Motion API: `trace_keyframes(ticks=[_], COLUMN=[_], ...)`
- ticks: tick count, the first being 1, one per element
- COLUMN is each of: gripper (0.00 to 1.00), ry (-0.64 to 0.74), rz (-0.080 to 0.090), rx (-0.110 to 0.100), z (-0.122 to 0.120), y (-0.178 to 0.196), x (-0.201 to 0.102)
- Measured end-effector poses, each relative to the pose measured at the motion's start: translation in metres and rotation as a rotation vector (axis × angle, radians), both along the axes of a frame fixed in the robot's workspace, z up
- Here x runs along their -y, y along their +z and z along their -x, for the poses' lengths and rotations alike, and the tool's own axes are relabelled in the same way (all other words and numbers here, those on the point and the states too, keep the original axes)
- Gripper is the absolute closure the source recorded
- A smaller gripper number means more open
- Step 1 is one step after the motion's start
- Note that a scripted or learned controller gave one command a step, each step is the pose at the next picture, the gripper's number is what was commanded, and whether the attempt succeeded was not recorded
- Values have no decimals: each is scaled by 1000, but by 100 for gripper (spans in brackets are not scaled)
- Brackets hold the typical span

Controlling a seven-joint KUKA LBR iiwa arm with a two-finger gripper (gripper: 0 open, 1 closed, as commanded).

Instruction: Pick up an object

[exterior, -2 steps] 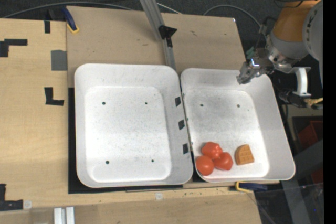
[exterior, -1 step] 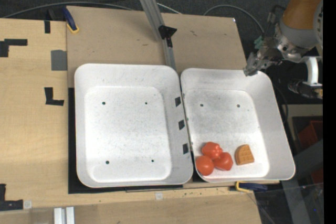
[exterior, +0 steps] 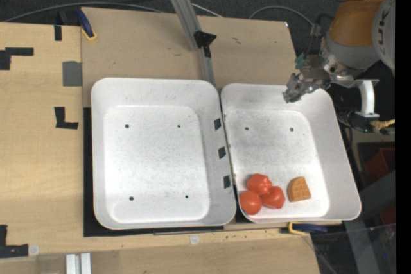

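Red, lumpy object (exterior: 262, 193), looking like a cluster of three rounded pieces, lies at the near edge of the right bin (exterior: 321, 131), toward its left corner. Just beside it on the right sits a small tan ridged block (exterior: 298, 189). Well apart, over the bin's far right corner, hangs the gripper (exterior: 294, 94); whether it is spread or pressed together I cannot tell. The left bin (exterior: 154, 151) adjoins.

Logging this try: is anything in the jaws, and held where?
Nothing shows in the gripper; red pieces and orange piece lie in the right bin.
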State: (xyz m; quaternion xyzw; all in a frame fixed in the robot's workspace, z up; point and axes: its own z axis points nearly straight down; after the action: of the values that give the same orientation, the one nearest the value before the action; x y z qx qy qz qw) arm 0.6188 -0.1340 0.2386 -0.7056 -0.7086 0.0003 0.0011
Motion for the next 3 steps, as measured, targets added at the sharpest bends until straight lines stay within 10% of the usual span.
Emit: trace_keyframes(ticks=[3], gripper=[100], ry=[1], rz=[1], rx=[-2], z=[54], y=[1], x=[-145])
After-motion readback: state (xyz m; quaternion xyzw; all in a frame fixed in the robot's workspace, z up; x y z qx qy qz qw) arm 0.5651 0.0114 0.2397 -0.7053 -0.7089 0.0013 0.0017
